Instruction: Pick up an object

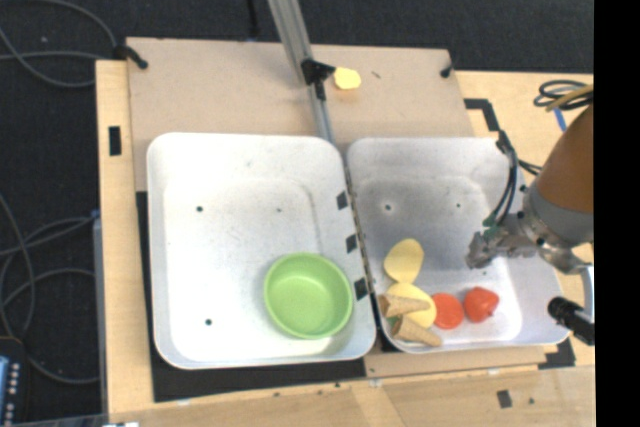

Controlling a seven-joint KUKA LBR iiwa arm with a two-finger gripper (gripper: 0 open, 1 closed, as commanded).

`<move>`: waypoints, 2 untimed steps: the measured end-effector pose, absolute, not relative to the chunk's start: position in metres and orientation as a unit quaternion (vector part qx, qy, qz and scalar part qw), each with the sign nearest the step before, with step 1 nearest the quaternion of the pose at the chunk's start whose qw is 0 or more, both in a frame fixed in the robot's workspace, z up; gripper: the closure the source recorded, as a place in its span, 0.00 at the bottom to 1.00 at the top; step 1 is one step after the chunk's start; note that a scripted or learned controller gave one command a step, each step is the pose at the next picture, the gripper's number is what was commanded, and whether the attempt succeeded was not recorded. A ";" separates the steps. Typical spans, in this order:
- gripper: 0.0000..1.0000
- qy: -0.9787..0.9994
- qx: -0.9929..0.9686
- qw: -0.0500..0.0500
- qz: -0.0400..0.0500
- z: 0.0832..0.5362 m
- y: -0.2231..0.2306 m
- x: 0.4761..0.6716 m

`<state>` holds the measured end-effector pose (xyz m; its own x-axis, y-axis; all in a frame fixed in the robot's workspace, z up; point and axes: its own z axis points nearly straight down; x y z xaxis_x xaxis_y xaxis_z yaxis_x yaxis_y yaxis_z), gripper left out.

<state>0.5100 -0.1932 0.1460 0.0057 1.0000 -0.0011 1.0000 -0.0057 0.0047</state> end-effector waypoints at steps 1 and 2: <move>1.00 0.705 0.709 0.003 0.001 0.196 -0.204 0.510; 1.00 0.708 0.706 0.005 0.002 0.260 -0.206 0.509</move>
